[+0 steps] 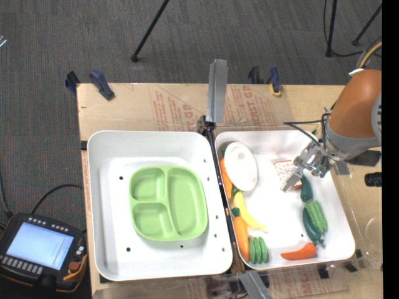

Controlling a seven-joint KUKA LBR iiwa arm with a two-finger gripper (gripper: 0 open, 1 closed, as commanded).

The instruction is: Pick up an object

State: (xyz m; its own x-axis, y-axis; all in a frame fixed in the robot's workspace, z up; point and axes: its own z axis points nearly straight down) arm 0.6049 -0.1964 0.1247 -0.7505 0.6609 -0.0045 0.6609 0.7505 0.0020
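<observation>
My gripper (295,178) hangs low over the right bin (274,143), near its right-hand side, with the orange-banded wrist above it to the right. Just left of it lies a small white and red packet (282,165). Below it are a dark teal piece (307,192) and a green ribbed vegetable (315,217). A white round dish (241,165) sits at the bin's upper left. Along the left wall lie an orange carrot (241,235), a yellow banana (245,210) and green pea pods (259,249). A red-orange chili (299,252) lies at the front.
The left bin (109,167) holds a green divided plate (168,203). A grey metal post (217,95) stands behind the seam between the bins. A teach pendant (40,249) lies on the floor at lower left. Blue clamps (100,83) grip the board's back edge.
</observation>
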